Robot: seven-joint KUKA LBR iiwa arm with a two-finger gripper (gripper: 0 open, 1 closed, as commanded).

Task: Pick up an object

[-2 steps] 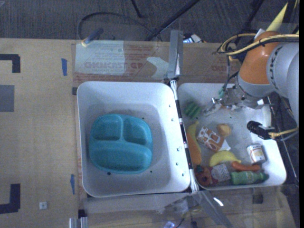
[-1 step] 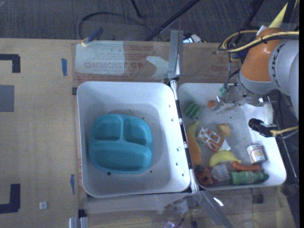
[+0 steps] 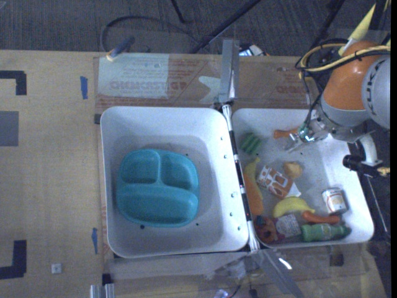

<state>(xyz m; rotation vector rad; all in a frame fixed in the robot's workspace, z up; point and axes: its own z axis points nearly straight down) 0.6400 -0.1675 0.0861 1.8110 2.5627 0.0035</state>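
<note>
Meanwhile, the gripper hangs low over the right bin's far side, just beside an orange carrot-like toy; its grip cannot be told, nothing is visibly lifted, so the pick remains undone, banana and green bottle untouched.

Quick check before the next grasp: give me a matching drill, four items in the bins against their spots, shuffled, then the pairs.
Items:
1. teal divided tray
2. green bottle
3. small can
4. banana

Spots:
A. right bin, near its right wall
B. left bin
C. right bin, along its near wall
D. right bin, middle, just above the orange carrot

Pairs: 1-B, 2-C, 3-A, 4-D
</note>
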